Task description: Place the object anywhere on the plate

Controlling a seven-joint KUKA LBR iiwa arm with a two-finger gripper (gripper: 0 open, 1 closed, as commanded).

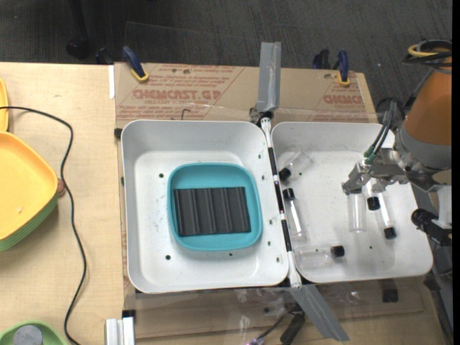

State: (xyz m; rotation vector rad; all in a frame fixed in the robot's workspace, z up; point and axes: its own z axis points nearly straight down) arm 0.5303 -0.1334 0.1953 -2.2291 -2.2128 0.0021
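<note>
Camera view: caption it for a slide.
Gripper over the right bin among clear vials; teal plate waits in left bin.

The arm [431, 117] is grey with a rounded orange band above the wrist. A green and a black cable run along the wrist housing. The pincer [366, 185] is bare grey metal, with angular brackets and small dark fittings on its body.

Teal plate with a dark ribbed insert in the left bin

The hand [368, 192] hangs over the right bin [402, 261], among clear tubes [293, 218] with black caps; the plate [214, 208] sits centred in the left bin [144, 192].
</note>
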